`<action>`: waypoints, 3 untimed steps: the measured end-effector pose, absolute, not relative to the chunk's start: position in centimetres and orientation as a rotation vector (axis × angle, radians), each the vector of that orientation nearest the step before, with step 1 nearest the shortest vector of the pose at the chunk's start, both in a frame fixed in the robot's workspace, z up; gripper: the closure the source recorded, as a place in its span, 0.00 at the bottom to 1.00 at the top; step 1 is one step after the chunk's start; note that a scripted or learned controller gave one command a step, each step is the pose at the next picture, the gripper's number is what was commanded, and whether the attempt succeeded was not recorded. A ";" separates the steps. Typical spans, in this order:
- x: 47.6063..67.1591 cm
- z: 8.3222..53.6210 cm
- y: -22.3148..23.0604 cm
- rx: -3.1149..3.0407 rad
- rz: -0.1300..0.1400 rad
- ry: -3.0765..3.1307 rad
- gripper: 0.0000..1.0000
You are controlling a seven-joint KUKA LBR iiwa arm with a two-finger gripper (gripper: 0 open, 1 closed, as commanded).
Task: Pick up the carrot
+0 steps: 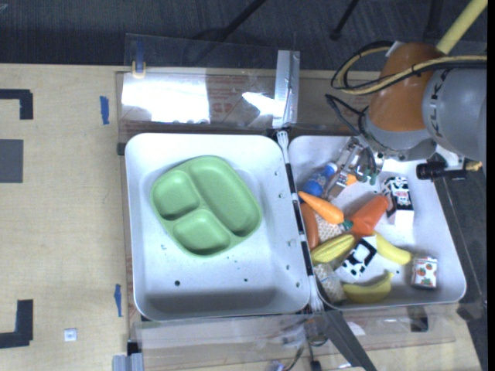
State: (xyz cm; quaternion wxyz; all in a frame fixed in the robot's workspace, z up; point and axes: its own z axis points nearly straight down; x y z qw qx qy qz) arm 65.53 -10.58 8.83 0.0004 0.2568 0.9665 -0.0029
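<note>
The tapered orange carrot [320, 205] lies at nine o'clock in the right white bin [452, 273]; we cannot tell the jaws' state, so we should descend centred, clear of the yellow banana [332, 249]

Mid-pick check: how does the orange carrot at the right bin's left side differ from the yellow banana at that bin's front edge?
The tapered orange carrot is straight and pointed; the curved yellow banana bends in an arc. The carrot lies near the bin's middle-left, just below the gripper; the banana lies against the front wall, farther from it. The carrot rests partly on other items; the banana sits beside a small white carton. Both lie flat in the right white bin.
</note>
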 end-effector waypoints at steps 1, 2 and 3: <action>59.1 14.8 -11.5 0.654 0.002 3.070 0.00; 62.4 8.6 -17.4 0.606 0.002 3.074 0.00; 58.7 10.5 -17.9 0.486 0.002 3.100 0.00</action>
